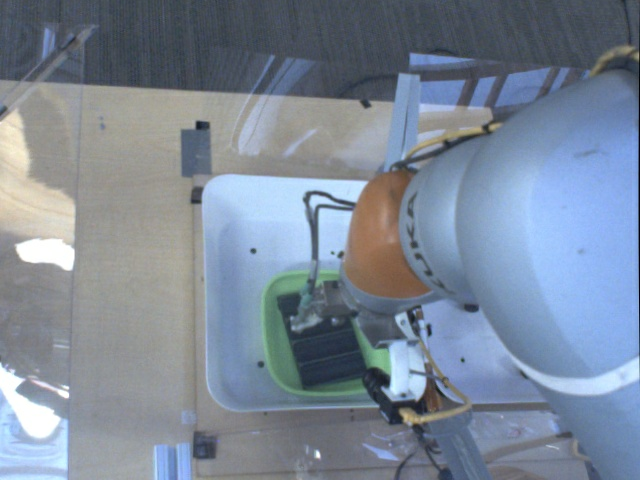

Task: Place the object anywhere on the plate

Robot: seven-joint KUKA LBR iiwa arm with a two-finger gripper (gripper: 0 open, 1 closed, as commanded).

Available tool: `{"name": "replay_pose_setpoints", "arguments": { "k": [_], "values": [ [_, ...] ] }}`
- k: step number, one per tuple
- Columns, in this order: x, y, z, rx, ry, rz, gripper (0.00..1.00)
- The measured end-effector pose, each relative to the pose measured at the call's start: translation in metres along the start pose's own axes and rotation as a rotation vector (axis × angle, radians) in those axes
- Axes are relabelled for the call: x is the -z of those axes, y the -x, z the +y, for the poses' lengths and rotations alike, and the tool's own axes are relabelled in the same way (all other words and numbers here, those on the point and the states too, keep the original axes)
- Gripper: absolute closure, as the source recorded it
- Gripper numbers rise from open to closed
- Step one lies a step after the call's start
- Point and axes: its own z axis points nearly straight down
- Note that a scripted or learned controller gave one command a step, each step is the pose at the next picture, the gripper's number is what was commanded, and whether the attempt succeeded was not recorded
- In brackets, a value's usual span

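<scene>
A light green plate [281, 345] lies in the lower left part of the white bin [232, 268]. My gripper [322, 352] hangs straight over the plate, and its dark body covers most of the plate's middle and right side. The grey arm with its orange band [385, 238] reaches in from the right and hides what lies beneath the gripper. I cannot make out any object between the gripper and the plate.
The bin's white walls close in around the plate on the left and front. A grey bracket [196, 151] stands on the wooden bench beyond the bin's far left corner. Cables [318, 208] loop above the gripper.
</scene>
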Motion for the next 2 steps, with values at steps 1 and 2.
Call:
{"name": "replay_pose_setpoints", "arguments": {
  "k": [1,2],
  "values": [
    [0.085,0.062,0.002,0.058,-0.011,-0.001,0.0],
    [0.095,0.061,0.005,0.061,-0.007,-0.001,1.0]
  ]
}}
